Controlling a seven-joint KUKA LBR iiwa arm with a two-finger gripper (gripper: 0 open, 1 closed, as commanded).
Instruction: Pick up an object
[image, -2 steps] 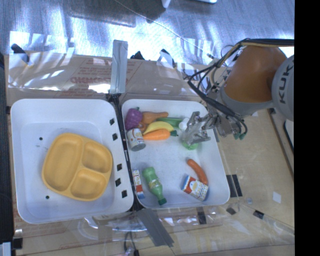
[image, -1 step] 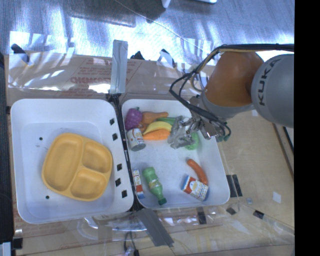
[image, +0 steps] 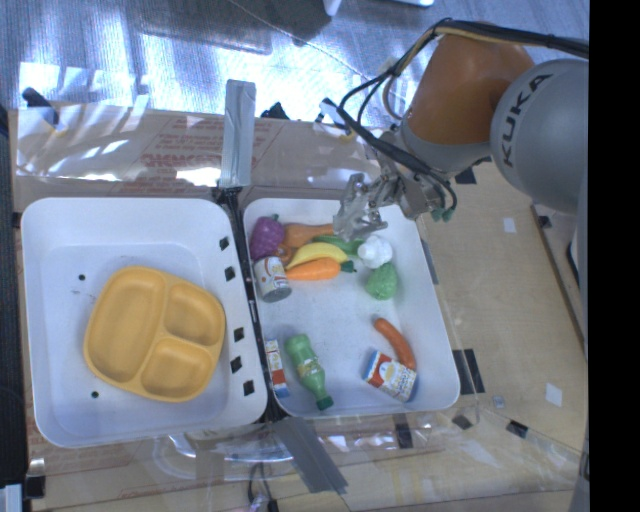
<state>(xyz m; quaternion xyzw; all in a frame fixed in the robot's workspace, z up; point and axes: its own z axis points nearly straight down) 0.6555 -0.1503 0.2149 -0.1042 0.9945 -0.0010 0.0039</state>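
Camera view looks down on the desk (image: 500, 260), and here is the arm (image: 500, 100) reaching in from the right, its pincer (image: 358, 212) hanging over the back edge of the right bin (image: 425, 330). Whether the pincer is wide or narrow, I cannot tell — the metal parts blur together against the bin wall, and nothing is seen held in it.

Right below it sits a tight cluster of toy food: a purple grape bunch (image: 266, 237), a yellow banana (image: 320, 253), an orange carrot (image: 314, 270), a white piece (image: 376, 250) and a green vegetable (image: 382, 283). They touch or overlap, which by my reading makes a clean grasp harder — a neighbour may get nudged.

A small can (image: 271, 279) lies on its side just beside the divider. Nearer the front, things lie well apart: a green bottle (image: 308, 369), a sausage (image: 395, 342), a little carton (image: 390, 376) and a small red-and-white pack (image: 274, 367) against the wall. These loose ones look the easier picks, yet the pincer is placed over the cluster, so the target seems to be something there — perhaps the banana or the white piece.

The left bin (image: 60, 240) carries a yellow divided tray (image: 153, 332), lying flat and away from the action. The pick is not yet made.
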